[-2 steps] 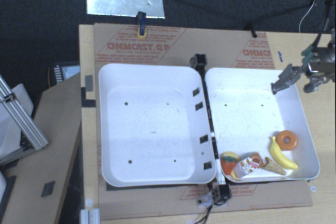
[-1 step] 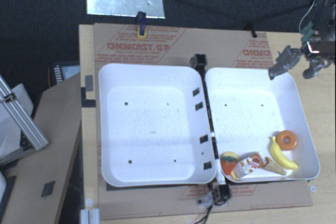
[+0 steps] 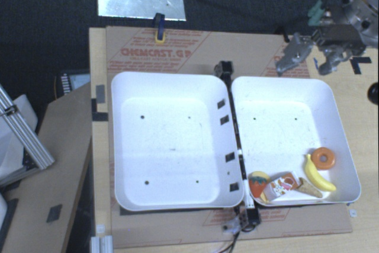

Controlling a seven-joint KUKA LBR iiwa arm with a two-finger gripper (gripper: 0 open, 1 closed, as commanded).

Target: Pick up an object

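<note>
The gripper hangs over the far edge of the right bin, fingers spread apart, nothing between them. The banana lies in the near right corner, beside an orange ring and a small carton. It looks light, smooth and stiff; best pinched across its middle.

Even, soft light; mild blur.
</note>
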